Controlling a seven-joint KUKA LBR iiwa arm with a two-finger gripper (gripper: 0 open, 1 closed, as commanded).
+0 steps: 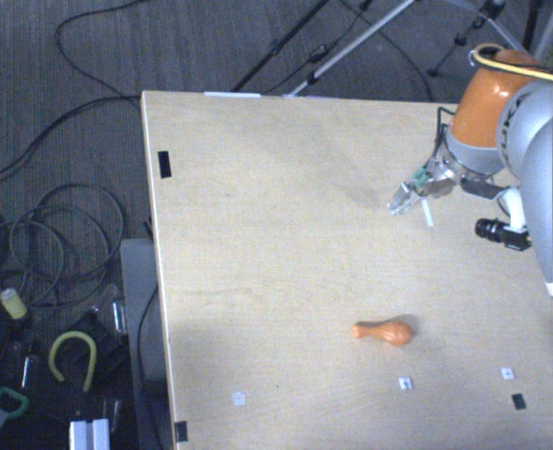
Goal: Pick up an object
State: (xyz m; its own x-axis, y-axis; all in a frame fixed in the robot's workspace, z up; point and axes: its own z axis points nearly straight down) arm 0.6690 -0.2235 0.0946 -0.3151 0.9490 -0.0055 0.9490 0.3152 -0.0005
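An orange, pear-shaped object (385, 331) lies on its side on the pale wooden tabletop (276, 242), toward the near right, with its narrow end pointing left. My gripper (411, 208) hangs over the table's right part, well beyond the orange object and a little to its right, apart from it. Its two fingers are spread, so it is open with nothing between them. The grey arm with its orange band (490, 101) reaches in from the right edge.
Small black and white markers (164, 164) dot the tabletop. The table's left edge drops to a floor strewn with cables (52, 242) and tools (70, 354). Tripod legs (370, 28) stand beyond the far edge.
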